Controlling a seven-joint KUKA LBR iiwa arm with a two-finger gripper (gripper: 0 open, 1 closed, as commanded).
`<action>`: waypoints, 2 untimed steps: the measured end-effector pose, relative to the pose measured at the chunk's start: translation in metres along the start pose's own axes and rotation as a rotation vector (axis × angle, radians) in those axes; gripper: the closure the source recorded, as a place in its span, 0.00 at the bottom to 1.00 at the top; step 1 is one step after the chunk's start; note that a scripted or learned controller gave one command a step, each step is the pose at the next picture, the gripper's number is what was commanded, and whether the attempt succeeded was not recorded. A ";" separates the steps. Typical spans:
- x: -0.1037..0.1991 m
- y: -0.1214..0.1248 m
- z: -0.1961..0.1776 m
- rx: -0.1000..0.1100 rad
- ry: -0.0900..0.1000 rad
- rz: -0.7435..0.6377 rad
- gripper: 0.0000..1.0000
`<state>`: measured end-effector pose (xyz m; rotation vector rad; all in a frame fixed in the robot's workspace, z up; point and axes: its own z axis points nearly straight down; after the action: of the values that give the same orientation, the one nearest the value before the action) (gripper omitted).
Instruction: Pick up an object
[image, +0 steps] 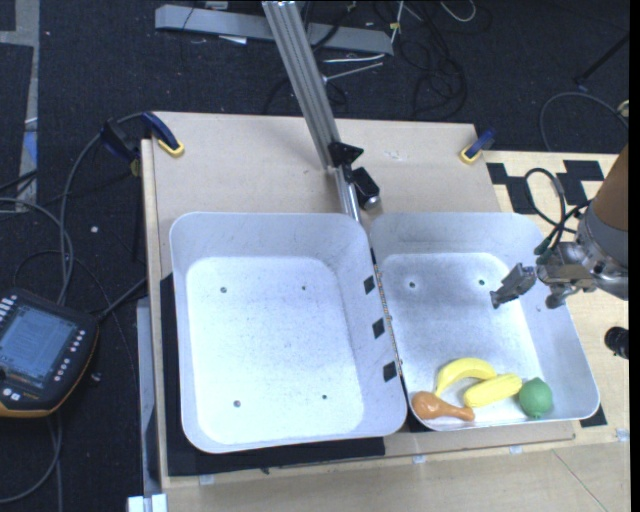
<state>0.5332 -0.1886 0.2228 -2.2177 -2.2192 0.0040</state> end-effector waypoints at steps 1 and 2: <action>0.001 0.008 0.047 0.000 0.000 0.000 0.00; 0.003 0.014 0.107 0.000 0.000 0.000 0.00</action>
<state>0.5466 -0.1859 0.1156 -2.2179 -2.2191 0.0037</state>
